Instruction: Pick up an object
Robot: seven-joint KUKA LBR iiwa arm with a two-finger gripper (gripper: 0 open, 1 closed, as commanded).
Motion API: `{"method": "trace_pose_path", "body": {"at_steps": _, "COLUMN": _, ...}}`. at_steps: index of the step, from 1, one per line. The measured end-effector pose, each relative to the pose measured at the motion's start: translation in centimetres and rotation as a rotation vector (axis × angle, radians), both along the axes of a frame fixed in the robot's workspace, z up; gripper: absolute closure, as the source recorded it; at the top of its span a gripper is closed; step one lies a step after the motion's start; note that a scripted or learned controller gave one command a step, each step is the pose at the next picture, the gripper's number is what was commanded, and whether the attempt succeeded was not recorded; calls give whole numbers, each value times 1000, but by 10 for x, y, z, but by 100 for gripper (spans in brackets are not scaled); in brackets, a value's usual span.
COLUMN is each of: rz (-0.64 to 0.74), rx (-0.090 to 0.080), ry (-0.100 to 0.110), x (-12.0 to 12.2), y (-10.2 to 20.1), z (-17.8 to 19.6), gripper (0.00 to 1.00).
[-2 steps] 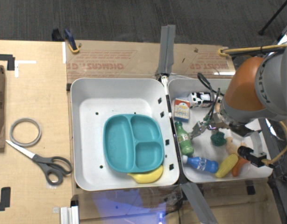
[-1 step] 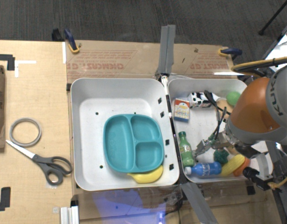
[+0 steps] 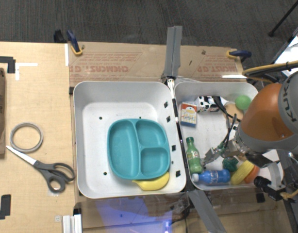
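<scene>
— Two bins, and the arm (image 3: 268,118) hangs over the right bin (image 3: 213,86). Why there?

— Most of the loose things lie there. Its gripper (image 3: 218,152) sits low over the front of that bin, just above a green bottle (image 3: 193,155) and a blue bottle (image 3: 213,177) lying on its side along the front wall. Either looks a likely pick, though I cannot say which the program aims at.

— Has it got anything?

— I cannot tell. The wrist and its orange band cover most of the tool, and what pokes out is too thin and blurred to judge whether it grips or is loose. Nothing is plainly seen between it.

— What crowds it?

— Plenty. A dark green piece (image 3: 230,164) and a yellow and orange item (image 3: 245,171) are packed against the blue bottle, so a closing tool could catch a neighbour. Farther back lie a small carton (image 3: 188,114), a black-and-white toy (image 3: 206,102) and a green ball (image 3: 243,102), well clear of the tool.

— And the left bin (image 3: 86,144)?

— A teal divided plate (image 3: 138,148) with a banana (image 3: 154,182) tucked under its front edge. Scissors (image 3: 44,168) and a tape roll (image 3: 26,136) lie on the bench outside.
</scene>
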State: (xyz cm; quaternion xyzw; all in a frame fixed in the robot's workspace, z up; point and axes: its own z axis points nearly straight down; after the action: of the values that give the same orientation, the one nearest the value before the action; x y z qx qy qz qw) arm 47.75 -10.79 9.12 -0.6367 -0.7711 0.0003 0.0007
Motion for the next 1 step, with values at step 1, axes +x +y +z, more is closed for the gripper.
{"method": "trace_pose_path", "body": {"at_steps": 1, "rz": -65, "rx": 0, "ry": 0, "x": 0, "y": -13, "z": 0, "gripper": 0}}
